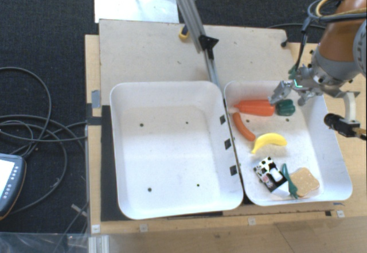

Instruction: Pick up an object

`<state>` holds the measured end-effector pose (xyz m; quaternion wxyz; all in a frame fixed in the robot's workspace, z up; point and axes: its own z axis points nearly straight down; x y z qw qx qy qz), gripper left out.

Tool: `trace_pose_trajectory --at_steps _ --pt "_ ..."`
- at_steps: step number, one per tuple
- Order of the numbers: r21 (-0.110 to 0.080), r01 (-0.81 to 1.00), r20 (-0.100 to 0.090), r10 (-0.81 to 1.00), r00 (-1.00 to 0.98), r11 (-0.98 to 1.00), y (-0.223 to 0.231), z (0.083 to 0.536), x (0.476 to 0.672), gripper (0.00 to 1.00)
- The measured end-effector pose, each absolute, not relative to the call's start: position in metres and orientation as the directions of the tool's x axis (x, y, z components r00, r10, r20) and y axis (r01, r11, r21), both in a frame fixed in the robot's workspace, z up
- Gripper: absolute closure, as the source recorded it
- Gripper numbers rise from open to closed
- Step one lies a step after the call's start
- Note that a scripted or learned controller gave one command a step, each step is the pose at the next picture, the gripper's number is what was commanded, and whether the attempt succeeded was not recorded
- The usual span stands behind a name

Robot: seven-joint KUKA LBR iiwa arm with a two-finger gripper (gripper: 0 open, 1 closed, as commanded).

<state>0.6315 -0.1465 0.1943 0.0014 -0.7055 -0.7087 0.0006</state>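
An orange carrot (256, 108) with a dark green top was seen lying in the right bin (327, 148) near its far wall, just beside the gripper (287, 94), whose grip state could not be told.

Smooth matt white plastic bins (172, 94), glossy plastic banana (268, 141), rough speckled board (149, 51) behind.

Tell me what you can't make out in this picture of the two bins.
- Gripper: fingers too small and blurred to judge, camera view.
- Arm: cut off by the right edge.
- Black-and-white object: too small to identify.
- Carrot: green top partly hidden behind the gripper.
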Motion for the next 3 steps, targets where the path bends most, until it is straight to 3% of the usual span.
trace_pose_trajectory --at_steps 1,2,3 --pt "0.001 1.000 0.000 1.000 -0.006 0.006 -0.147 0.197 0.632 0.00" --pt "-0.002 1.000 0.000 1.000 -0.007 0.007 -0.144 0.155 0.634 0.00" --pt "-0.004 1.000 0.001 1.000 -0.002 0.002 -0.143 0.099 0.624 0.00"
